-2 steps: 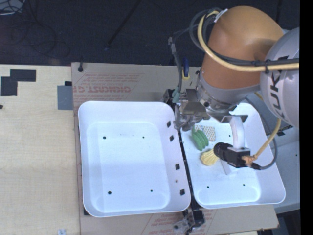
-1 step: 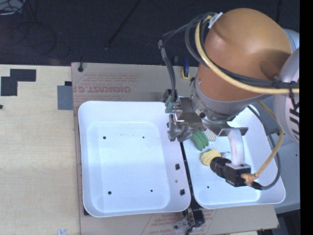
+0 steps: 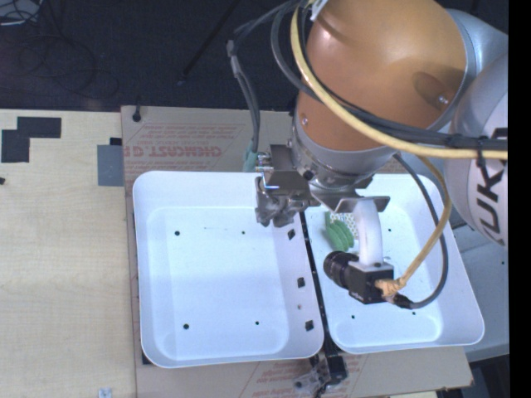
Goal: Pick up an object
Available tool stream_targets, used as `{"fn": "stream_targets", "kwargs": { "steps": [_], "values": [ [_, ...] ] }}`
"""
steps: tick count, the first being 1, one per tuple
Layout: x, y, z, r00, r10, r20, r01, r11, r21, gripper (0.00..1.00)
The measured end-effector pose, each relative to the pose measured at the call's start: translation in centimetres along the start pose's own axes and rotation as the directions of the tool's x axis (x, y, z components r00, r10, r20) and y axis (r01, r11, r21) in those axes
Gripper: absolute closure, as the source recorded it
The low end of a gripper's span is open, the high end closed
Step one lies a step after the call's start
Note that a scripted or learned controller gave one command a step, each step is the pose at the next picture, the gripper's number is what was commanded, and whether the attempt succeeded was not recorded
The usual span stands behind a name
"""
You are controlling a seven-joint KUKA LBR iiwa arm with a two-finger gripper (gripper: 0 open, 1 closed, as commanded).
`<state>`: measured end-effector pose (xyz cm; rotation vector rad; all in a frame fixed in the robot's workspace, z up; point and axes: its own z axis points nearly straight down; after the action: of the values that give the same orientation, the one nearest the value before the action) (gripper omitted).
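Worktop (image 3: 58, 247): pale wood grain, cardboard sheet (image 3: 199, 139) beneath two bins.
Bins (image 3: 158, 264): glossy white, shallow, rounded corners.
Green object (image 3: 338, 233): ridged, right bin.
Pincer (image 3: 274, 210): grey metal; state cannot be told.

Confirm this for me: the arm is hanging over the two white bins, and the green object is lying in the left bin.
Not quite. The arm does hang over the two white bins, but the green object lies in the right bin, close to the divide, not in the left bin. The camera view shows it just under the arm's wrist, beside a white part of the tool.
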<state>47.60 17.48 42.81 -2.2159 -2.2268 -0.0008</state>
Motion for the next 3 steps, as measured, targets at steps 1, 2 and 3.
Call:
{"fn": "stream_targets", "kwargs": {
  "steps": [1,2,3],
  "values": [
    [2.7,0.0,-5.1,1.000,0.002,-0.001,-0.002,1.000,-0.001,1.00],
    [4.8,0.4,-6.2,1.000,0.003,0.001,-0.003,1.000,0.002,1.00],
    [6.9,0.0,-10.2,1.000,0.002,0.000,-0.002,1.000,0.001,1.00]
  ]
}}
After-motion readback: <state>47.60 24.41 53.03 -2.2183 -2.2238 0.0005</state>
